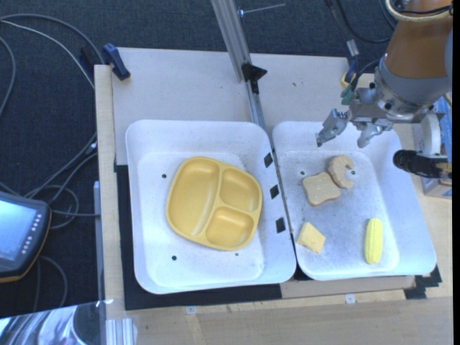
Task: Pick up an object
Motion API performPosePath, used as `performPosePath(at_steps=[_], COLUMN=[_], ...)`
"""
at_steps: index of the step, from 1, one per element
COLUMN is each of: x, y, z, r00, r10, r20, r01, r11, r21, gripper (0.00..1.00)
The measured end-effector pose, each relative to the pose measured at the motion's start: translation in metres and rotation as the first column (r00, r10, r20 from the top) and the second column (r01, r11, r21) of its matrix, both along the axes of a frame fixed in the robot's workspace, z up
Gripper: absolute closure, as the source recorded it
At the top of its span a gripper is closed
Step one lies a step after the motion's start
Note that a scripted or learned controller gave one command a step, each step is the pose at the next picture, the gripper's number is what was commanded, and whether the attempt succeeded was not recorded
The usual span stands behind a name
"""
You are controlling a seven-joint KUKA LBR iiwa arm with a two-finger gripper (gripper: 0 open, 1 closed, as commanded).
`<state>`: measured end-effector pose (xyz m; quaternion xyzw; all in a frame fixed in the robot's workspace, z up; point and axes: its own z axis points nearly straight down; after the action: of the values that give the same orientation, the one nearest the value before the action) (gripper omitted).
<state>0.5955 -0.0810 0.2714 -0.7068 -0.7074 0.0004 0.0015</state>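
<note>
The right bin (402, 214) holds a tan toast slice (320, 189), a beige bitten doughnut (342, 171) touching its upper right corner, a yellow cheese wedge (312, 237) and a yellow corn cob (373, 240). My gripper (348, 131) hangs over the bin's far end, just above the doughnut. Its two fingers are spread wide apart with nothing between them.
The left bin (144, 164) carries a yellow divided plate (213, 203). A slanted metal pole (233, 27) rises behind the divide between the bins. A blue clamp (115, 60) sits at the bench's far left corner. Cables run along the dark floor on the left.
</note>
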Motion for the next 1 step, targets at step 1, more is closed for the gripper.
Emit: performPosePath(at_steps=[1], x=[0.0000], y=[-0.0002], z=[0.0000], r00=[1.000], r10=[-0.001], r20=[0.000], r01=[0.001], r11=[1.000], r21=[0.000], gripper=[0.00])
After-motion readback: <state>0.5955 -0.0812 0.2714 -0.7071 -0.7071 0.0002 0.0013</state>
